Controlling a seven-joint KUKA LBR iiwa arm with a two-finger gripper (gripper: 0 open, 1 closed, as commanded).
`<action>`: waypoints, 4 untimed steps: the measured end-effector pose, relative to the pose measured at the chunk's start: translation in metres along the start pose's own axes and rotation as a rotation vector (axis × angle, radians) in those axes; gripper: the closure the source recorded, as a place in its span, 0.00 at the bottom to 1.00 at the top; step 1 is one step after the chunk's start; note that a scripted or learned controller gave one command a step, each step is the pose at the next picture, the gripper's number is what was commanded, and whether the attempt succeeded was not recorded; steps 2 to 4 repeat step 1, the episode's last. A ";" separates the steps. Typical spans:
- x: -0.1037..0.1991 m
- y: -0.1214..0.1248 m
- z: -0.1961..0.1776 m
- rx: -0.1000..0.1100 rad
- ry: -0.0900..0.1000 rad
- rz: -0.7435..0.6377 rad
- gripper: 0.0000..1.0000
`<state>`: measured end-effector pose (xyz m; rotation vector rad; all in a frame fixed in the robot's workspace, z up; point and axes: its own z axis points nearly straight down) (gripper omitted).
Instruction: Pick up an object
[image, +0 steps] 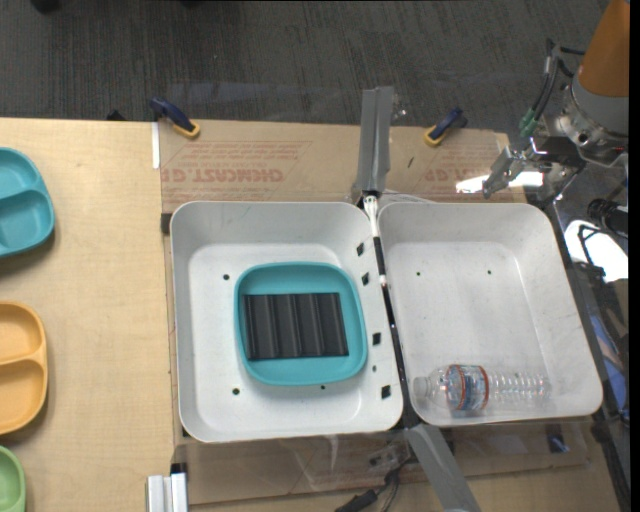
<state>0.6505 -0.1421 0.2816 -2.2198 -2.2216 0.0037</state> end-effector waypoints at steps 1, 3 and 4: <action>0.008 -0.095 0.067 0.003 0.000 0.043 0.00; 0.008 -0.095 0.067 0.003 0.000 0.043 0.00; 0.008 -0.095 0.067 0.003 0.000 0.043 0.00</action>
